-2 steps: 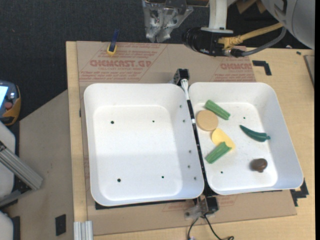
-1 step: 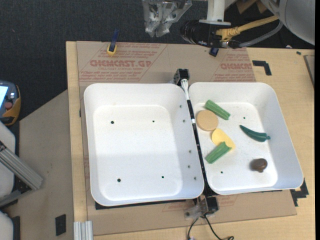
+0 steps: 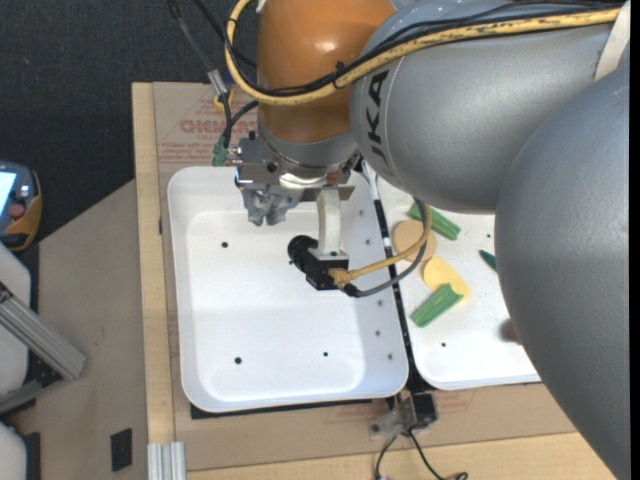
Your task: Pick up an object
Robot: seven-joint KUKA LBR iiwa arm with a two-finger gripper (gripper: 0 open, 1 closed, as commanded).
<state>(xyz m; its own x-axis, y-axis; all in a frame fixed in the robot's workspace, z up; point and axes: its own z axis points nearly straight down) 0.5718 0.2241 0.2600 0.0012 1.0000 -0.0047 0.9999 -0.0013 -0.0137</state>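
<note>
A: One big grey arm [image 3: 450, 118] dominates, sweeping in from the right, its orange band [image 3: 320, 28] bulging over the bench.
B: Below it, two white bins sit side by side. The left bin [image 3: 270, 348] lies right under the wrist, and the right bin [image 3: 470, 363] is half covered by the arm.
A: The gripper [image 3: 263, 206] hangs over the far end of that left bin, pointing down. Clenched or released? Can't tell from up here, and I see nothing in it.
B: Meanwhile the pickings lie in the other bin: a green stick [image 3: 433, 306] touching a yellow wedge [image 3: 445, 273], a tan disc [image 3: 408, 235] just beyond, and another green piece [image 3: 440, 223] beside that.
A: They're all huddled near the dividing wall. My guess is they're loose pieces, a short hop across for the gripper.
B: I'd judge the pick not yet begun. The wall stands between the gripper and every one of them.
</note>
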